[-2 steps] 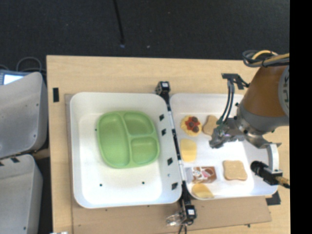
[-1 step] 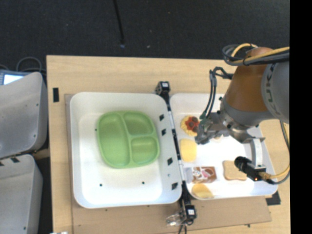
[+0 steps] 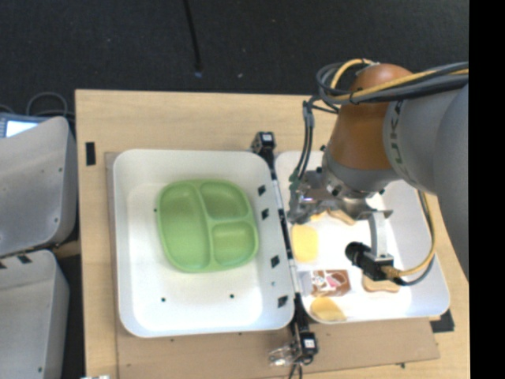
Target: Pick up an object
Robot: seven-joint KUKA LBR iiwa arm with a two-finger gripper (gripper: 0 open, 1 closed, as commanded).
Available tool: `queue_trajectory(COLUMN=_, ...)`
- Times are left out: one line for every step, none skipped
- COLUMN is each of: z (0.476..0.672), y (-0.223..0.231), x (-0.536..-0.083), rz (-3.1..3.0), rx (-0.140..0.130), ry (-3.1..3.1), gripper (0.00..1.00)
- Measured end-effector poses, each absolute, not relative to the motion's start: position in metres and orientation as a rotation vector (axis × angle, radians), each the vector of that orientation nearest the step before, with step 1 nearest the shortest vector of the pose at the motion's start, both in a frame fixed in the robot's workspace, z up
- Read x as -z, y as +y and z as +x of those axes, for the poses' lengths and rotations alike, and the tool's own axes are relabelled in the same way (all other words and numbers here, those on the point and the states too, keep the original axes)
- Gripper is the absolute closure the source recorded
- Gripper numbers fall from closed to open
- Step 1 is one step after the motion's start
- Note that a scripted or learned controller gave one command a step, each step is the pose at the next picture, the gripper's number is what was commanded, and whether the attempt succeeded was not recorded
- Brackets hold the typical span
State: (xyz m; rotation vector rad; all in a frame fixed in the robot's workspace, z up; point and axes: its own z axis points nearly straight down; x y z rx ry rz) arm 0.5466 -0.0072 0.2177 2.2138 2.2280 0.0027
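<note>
Yellow block (image 3: 304, 242) in right bin (image 3: 422, 290), right of center; hand (image 3: 304, 204) just above it, grip state unclear.

You had: bins (image 3: 126, 235) ×2 | green divided plate (image 3: 208, 225) ×1 | yellow block (image 3: 304, 243) ×1 | printed packet (image 3: 330, 280) ×1 | tan pieces (image 3: 327, 310) ×3
</note>
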Motion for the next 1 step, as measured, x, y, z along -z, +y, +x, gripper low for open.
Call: queue_trajectory(z=0.5565, y=0.0447, x=-0.2336, rz=2.212, rx=-0.004, ry=2.23, gripper=1.0)
